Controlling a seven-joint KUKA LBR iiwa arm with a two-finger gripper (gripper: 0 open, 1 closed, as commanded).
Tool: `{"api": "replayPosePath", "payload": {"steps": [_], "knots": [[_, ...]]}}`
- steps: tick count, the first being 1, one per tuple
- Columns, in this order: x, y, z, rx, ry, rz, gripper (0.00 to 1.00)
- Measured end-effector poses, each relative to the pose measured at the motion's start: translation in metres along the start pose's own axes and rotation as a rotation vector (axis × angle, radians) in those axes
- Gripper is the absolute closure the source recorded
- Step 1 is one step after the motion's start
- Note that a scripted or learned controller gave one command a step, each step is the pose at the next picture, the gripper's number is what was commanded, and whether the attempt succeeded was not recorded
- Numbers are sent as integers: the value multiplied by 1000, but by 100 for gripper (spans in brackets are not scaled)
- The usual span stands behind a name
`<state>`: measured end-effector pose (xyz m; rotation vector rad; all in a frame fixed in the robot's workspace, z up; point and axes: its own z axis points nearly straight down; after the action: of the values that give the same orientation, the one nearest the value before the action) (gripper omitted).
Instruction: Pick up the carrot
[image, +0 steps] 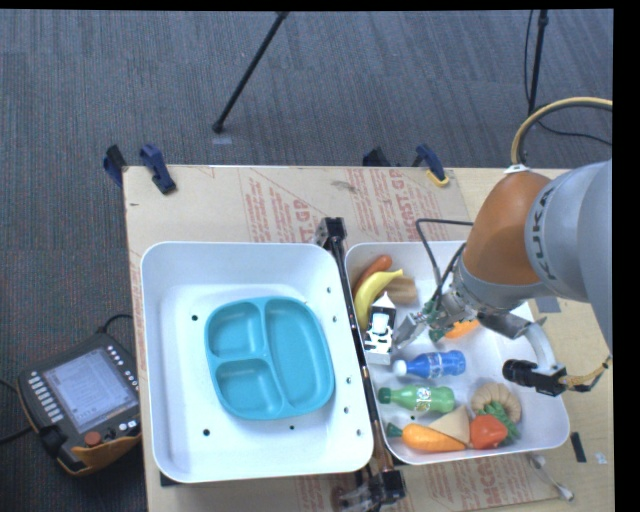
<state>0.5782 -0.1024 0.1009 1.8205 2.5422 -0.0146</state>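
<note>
While the gripper (432, 318) hovers with finger state indeterminate, the carrot (432, 437) lies at the right bin's (545, 425) 6 o'clock.

We can't resolve the pincer (432, 318): too small and cluttered to read its fingers. An orange thing (461, 327) just right of it is half covered by the wrist; can't tell what it is. The arm (560, 235) runs off the right edge and hides the right bin's (556, 420) far corner.
</note>
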Motion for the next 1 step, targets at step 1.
{"api": "replayPosePath", "payload": {"steps": [1], "knots": [[-70, -6, 14, 0, 18, -151, 0]]}}
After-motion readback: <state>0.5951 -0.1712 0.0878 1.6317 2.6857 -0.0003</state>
